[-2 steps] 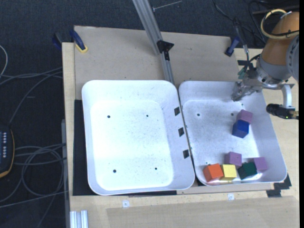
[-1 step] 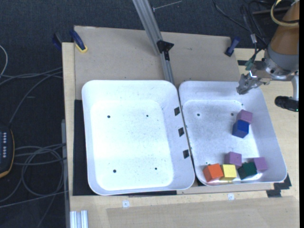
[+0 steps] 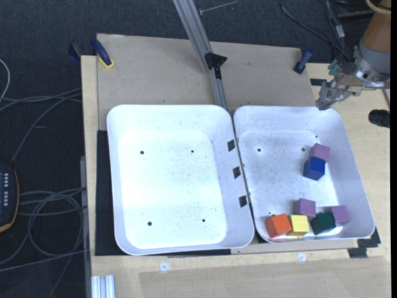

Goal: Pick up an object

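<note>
Several small blocks lie in the right bin (image 3: 273, 129). A purple block (image 3: 320, 151) touches a blue block (image 3: 314, 168) near the bin's right wall. Along the front wall sit an orange block (image 3: 279, 225), a yellow block (image 3: 299, 224), a dark green block (image 3: 323, 223), and two more purple blocks (image 3: 305, 207) (image 3: 340, 214). My gripper (image 3: 327, 99) hangs above the far right corner of that bin, well away from every block. Nothing shows between its fingers.
The left bin (image 3: 124, 123) lies beside the right one, joined by black clips (image 3: 236, 172). A slanted metal pole (image 3: 198, 36) rises from behind the bins. Blue clamps (image 3: 103, 54) (image 3: 303, 59) hold the bench board. Cables run over the floor at left.
</note>
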`<state>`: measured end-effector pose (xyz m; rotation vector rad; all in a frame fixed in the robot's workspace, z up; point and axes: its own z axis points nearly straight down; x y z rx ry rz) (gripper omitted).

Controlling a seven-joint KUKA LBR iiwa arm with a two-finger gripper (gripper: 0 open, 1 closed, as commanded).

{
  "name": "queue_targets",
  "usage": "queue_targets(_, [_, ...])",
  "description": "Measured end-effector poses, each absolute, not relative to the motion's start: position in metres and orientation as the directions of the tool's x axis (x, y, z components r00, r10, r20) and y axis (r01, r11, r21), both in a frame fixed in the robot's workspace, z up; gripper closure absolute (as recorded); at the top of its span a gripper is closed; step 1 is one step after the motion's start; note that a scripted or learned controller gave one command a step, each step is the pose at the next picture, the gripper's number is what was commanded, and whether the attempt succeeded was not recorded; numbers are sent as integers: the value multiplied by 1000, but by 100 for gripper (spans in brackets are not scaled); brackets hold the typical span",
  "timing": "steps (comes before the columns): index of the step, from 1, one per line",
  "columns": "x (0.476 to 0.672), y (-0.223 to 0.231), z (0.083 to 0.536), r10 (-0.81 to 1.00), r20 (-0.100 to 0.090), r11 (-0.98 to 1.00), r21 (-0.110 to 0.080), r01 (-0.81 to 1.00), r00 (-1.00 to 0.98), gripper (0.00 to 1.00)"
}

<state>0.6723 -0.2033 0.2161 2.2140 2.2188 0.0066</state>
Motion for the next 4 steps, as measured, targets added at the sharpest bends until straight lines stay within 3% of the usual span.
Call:
queue_targets(1, [674, -203, 272, 1000, -3, 2, 9, 1000, -2, 100])
queue_targets(2, [668, -150, 276, 1000, 2, 6, 0, 1000, -6, 100])
queue_targets(4, [674, -43, 283, 1000, 3, 7, -1, 1000, -7, 100])
